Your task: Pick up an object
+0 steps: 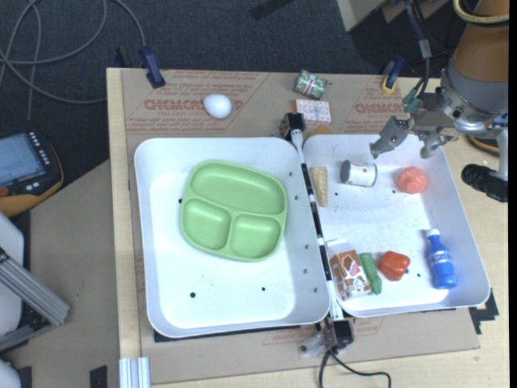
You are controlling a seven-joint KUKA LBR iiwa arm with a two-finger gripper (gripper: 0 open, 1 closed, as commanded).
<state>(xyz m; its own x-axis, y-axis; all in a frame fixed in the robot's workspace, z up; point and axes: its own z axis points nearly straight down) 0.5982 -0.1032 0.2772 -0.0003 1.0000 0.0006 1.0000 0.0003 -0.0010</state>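
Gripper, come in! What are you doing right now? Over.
Gripper open, holding nothing, over right bin. Pink ball and grey cup just below. Nothing blocking.

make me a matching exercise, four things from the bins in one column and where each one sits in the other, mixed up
Things:
1. green plate
2. blue bottle
3. pink ball
4. carton

Places:
A. right bin, near edge, against the divider
B. middle of the left bin
C. right bin, near right corner
D. right bin, far half, just below the gripper

Pairs: 1-B, 2-C, 3-D, 4-A
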